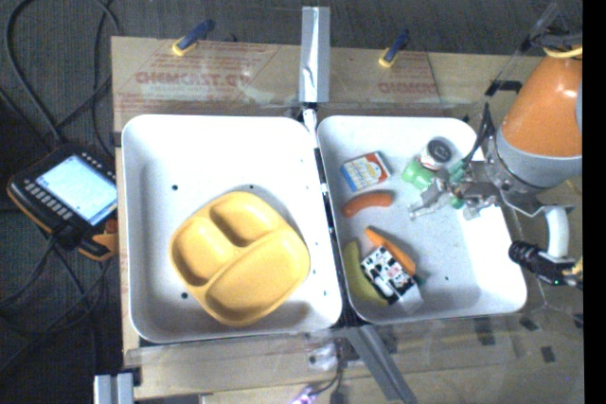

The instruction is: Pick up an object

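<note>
Arm [544, 123] w/ orange band enters from right, over right bin [492, 293]. Tool [428, 201] hangs low above bin floor near its upper middle; fingers [420, 205] thin, metallic, spread apart, nothing between them → released.

Right bin, smooth white plastic, shallow, rounded corners:
- green bottle [423, 166], glossy, round grey cap, just beside tool's upper side
- small card box [365, 170], flat, blue/white/orange print
- sausage [367, 202], orange-red, smooth, curved
- carrot [392, 248], orange, tapered, touching a black/white patterned box [390, 277]
- yellow-green piece [352, 260] at left wall, shape unclear

Left bin [151, 166]: yellow divided plate [240, 256], matte plastic, three compartments, rounded.

Table [142, 71]: plywood-like board, clamps at far edge.
</note>
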